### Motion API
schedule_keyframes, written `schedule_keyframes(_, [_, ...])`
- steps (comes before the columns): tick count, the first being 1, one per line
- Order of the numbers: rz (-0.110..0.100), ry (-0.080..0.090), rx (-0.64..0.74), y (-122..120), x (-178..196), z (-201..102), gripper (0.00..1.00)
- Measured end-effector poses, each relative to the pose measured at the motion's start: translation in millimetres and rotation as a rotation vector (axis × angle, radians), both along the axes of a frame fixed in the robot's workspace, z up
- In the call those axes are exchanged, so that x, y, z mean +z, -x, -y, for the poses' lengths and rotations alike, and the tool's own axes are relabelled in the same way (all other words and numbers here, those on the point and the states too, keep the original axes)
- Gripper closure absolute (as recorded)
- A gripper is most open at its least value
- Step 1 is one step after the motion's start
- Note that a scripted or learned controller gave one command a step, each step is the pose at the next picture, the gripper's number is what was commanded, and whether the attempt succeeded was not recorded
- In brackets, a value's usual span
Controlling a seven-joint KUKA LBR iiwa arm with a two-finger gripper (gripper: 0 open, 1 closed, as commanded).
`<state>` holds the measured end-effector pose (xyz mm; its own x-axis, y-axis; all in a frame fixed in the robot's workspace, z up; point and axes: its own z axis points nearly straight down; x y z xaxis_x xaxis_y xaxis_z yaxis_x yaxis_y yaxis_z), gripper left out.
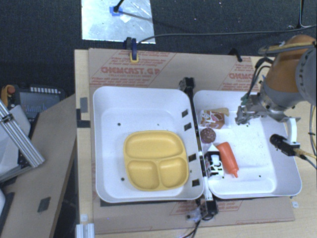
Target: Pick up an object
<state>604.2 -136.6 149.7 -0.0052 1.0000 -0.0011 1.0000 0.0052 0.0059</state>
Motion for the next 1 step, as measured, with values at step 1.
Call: schedule_keyframes(1, [0.002,0.001,0.001,-11.8,52.7,-2.4,1.0])
